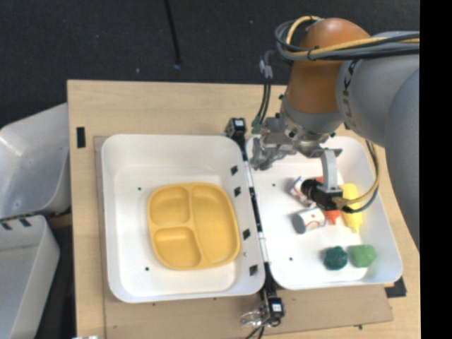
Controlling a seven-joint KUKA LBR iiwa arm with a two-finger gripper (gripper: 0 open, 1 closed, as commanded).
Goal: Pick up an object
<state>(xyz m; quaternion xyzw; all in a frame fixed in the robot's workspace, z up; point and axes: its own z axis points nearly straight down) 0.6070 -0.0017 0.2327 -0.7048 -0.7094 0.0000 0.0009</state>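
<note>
Nearest the camera, toward 5 o'clock in the right bin, a dark green rounded lump and a light green block sit just beside each other, close to the front rim. A little farther back, around 3 o'clock in that bin, is a tight cluster. A short white cylinder lies on its side, with an orange piece touching or almost touching its right end. A yellow piece stands just right of that. Behind them, at about 12 o'clock from the white cylinder, lies a small red-and-white thing, too small to identify. These loose items are what is on offer for picking, and none of them sits in the gripper. At 9 o'clock from the cluster, across the shared divider, the left bin holds a yellow divided plate. It lies flat, a little toward the bin's front and right, with three compartments facing up. Farther back, the gripper hangs at roughly 10 o'clock in the right bin, close to the divider and well apart from the cluster. Whether it is wide or narrow cannot be told from this angle, and nothing is visibly held in it. Above and behind it rise the orange band and the grey arm, reaching in from 2 o'clock. The pale wooden bench extends beyond the bins at the far side.
</note>
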